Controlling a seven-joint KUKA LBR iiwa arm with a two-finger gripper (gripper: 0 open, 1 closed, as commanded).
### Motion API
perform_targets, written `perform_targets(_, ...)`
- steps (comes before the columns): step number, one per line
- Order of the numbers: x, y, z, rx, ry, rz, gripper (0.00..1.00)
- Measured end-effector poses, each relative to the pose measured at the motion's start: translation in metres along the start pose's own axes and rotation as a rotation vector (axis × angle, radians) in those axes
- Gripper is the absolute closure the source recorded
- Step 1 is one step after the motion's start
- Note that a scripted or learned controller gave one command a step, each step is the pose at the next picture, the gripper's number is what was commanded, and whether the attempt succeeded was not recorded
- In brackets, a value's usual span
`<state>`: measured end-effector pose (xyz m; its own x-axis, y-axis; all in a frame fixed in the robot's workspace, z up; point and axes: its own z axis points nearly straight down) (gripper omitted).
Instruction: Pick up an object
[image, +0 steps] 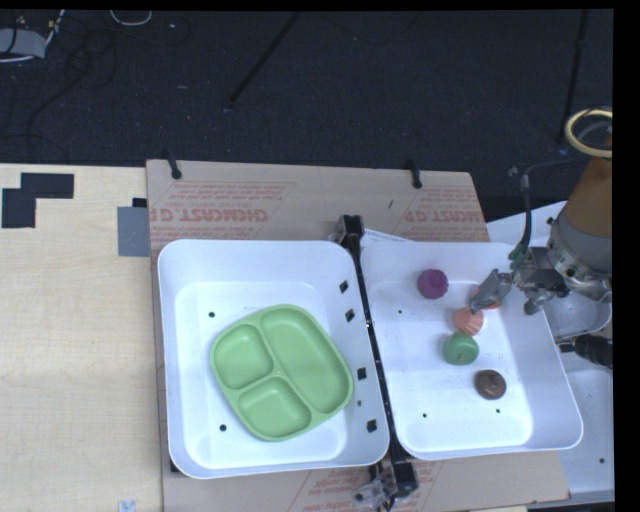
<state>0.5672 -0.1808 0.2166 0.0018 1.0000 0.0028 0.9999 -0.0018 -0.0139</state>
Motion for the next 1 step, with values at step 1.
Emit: perform_targets(1, -0.0002, 0.0026, -0.0068, -0.013, -0.003, -0.002, 0.0)
